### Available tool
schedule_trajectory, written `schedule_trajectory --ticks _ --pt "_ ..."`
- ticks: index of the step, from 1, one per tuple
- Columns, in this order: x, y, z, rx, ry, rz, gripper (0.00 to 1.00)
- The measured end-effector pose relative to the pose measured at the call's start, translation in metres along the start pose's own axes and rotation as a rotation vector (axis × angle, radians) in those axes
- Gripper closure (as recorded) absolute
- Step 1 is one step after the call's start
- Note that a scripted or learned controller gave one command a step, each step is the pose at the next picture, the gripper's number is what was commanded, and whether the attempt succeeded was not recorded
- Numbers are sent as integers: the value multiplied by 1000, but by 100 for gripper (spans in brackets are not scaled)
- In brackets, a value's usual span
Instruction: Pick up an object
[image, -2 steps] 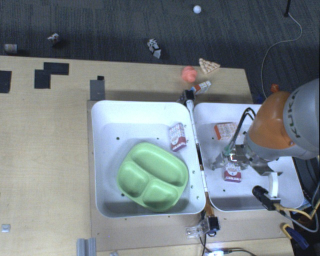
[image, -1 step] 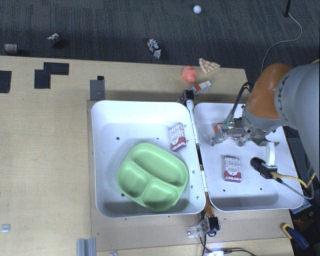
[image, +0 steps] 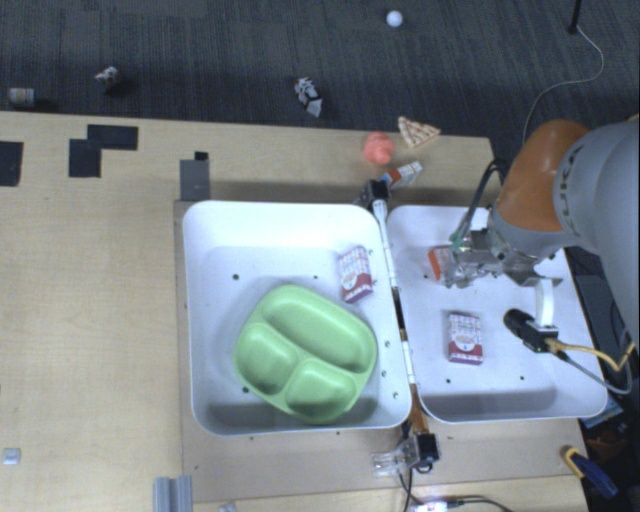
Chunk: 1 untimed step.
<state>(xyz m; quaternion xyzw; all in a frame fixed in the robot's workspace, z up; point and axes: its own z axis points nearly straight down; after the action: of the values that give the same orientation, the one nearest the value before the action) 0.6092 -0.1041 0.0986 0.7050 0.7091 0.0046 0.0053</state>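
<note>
We see gripper (image: 458, 275) low in right bin (image: 570, 390), far-left corner, beside orange item (image: 436, 263); can't tell grip state. Red-white packet (image: 464, 337) just nearer.

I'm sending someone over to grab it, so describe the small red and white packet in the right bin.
Find the right white bin. The packet lies flat near its middle, below the tool. Its twin is in the left bin, beside the green tray.

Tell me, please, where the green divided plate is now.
The green divided plate lies in the left bin, toward its front, just below a small red and white packet.
</note>
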Motion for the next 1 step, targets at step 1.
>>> schedule_trajectory --ticks 1 --pt "0 0 0 1 0 0 0"
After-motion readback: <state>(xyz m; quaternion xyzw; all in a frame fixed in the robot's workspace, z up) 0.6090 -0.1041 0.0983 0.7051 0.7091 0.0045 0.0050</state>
